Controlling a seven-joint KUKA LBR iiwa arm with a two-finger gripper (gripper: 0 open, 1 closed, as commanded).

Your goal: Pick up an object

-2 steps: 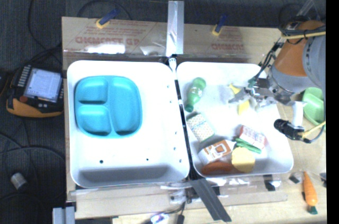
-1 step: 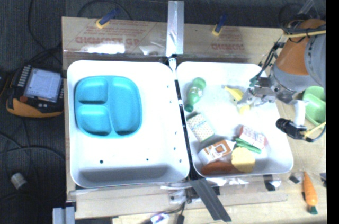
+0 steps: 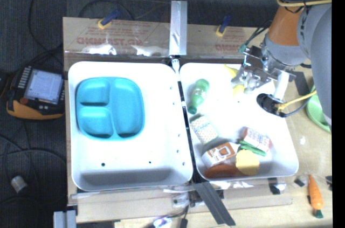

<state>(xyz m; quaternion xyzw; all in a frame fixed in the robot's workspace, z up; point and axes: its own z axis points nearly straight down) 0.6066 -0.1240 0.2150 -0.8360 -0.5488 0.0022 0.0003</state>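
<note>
- Grey arm [image 3: 318,22] with orange band entering from upper right of frame, wrist bent down over the right bin [image 3: 291,165].
- Gripper [image 3: 245,78] low over the bin's upper right corner; metal parts and cables crowd around it, so open or closed cannot be told, and nothing seen held.
- Small yellow object [image 3: 235,77] lying just left of the gripper, partly hidden by it; touching or not unclear.
- Green bottle [image 3: 198,93] lying tilted in upper left part of right bin, near the divider between bins.
- White patterned packet [image 3: 203,129] below the bottle, near the bin's centre-left.
- Orange-and-white carton [image 3: 220,153] at lower middle of right bin, resting against a dark red item [image 3: 218,170] beneath it.
- Yellow block [image 3: 248,162] just right of the carton, at the bin's lower edge.
- Red-and-white box [image 3: 255,140] above the yellow block, tilted, with a green strip along its lower side.
- Left bin [image 3: 86,175] holding a blue sectioned tray [image 3: 110,107] in its upper left part, three compartments facing up.
- Handheld screen device [image 3: 39,88] with orange casing on the dark floor at left edge of frame.
- Orange carrot-shaped toy [image 3: 315,197] on the bench at lower right, outside the bins.
- Blue and yellow clamps [image 3: 108,19] along the cardboard backing at top.
</note>
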